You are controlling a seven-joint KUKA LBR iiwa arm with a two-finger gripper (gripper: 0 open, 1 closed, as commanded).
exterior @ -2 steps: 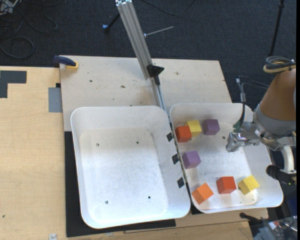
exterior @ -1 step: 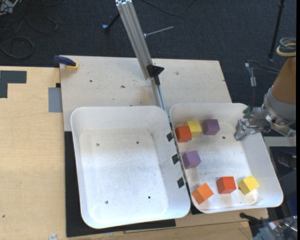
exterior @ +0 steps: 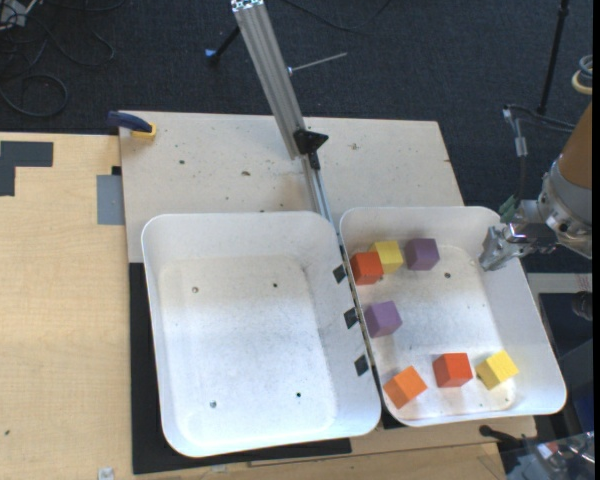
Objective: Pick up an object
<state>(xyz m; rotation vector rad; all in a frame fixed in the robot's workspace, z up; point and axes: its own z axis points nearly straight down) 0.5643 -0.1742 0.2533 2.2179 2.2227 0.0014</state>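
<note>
The right bin (exterior: 540, 338) holds several small blocks. A red-orange one (exterior: 366, 266), a yellow one (exterior: 388, 256) and a purple one (exterior: 421, 253) sit in a row near its far left. Another purple block (exterior: 382, 318) lies by the left wall. At the near side lie an orange block (exterior: 406, 385), a red block (exterior: 452, 370) and a yellow block (exterior: 497, 369). My gripper (exterior: 497, 247) hangs over the bin's right rim, apart from every block, with nothing seen between its fingers.
The left bin (exterior: 160, 268) stands beside the right one on the bench. A slanted aluminium post (exterior: 272, 73) rises behind the bins. A blue and yellow clamp (exterior: 132, 124) sits at the board's far left corner.
</note>
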